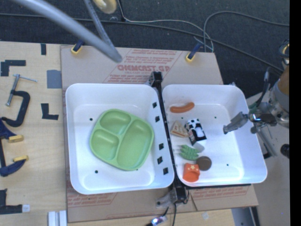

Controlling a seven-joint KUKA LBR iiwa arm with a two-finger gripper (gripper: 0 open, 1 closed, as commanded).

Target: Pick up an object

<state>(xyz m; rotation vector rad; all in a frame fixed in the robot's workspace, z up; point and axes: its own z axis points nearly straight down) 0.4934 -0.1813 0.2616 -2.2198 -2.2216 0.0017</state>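
Note:
The right bin (pixel 244 173) holds several small toys along its left side: a red-brown sausage (pixel 181 108), a tan wedge like a sandwich (pixel 178 129), a black and white cow figure (pixel 195 129), a green leafy piece (pixel 189 151), a brown round piece (pixel 203 163) and an orange piece (pixel 191 172). My gripper (pixel 233 123) hangs over the right part of this bin, pointing left. It is apart from the toys, roughly a hand's width right of the cow figure. Nothing shows in its grasp.
The left bin (pixel 75 126) carries a green divided plate (pixel 122 139). A black divider (pixel 162 126) runs between the bins. Clamps and tools (pixel 16 107) lie on the bench at far left. Cables cross the dark floor behind.

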